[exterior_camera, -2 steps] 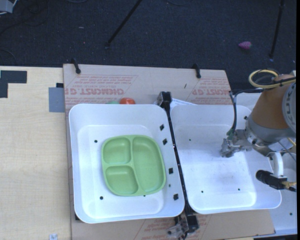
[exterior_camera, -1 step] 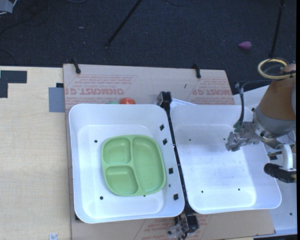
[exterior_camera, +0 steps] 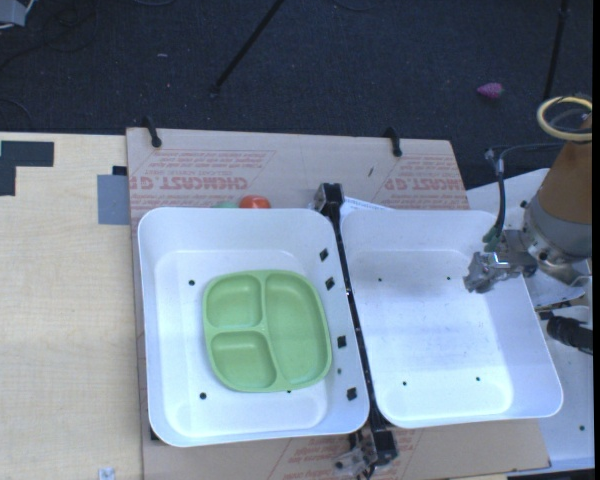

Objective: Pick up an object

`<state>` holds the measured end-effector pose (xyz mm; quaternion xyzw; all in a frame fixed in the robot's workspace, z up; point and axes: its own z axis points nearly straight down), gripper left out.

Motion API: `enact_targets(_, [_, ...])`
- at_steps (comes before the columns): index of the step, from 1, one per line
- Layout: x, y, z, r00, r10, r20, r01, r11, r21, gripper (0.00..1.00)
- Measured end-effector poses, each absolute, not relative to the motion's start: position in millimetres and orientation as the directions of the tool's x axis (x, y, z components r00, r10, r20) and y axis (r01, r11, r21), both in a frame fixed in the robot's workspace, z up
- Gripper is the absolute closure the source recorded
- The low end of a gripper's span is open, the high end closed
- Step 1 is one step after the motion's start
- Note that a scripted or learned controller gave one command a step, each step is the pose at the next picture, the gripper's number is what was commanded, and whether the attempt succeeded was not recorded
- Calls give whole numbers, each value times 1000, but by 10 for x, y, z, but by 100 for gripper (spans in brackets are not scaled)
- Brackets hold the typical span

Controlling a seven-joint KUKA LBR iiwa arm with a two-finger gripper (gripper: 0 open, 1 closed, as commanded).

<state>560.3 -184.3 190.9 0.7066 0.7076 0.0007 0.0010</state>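
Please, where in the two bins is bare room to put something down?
The right bin has bare floor from the divider to its near rim; the end effector hangs at its far right edge. In the left bin, the green plate takes the middle, leaving narrow strips along the walls.

Green tray [exterior_camera: 267, 330] lies at centre of left bin [exterior_camera: 165, 268]; gripper [exterior_camera: 480, 271] hangs over right bin [exterior_camera: 540, 388] near its right edge.
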Motion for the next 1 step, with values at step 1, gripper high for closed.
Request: enact_targets(1, [5711,-1830,2468,-2,1000,-1,1000,2,4,100])
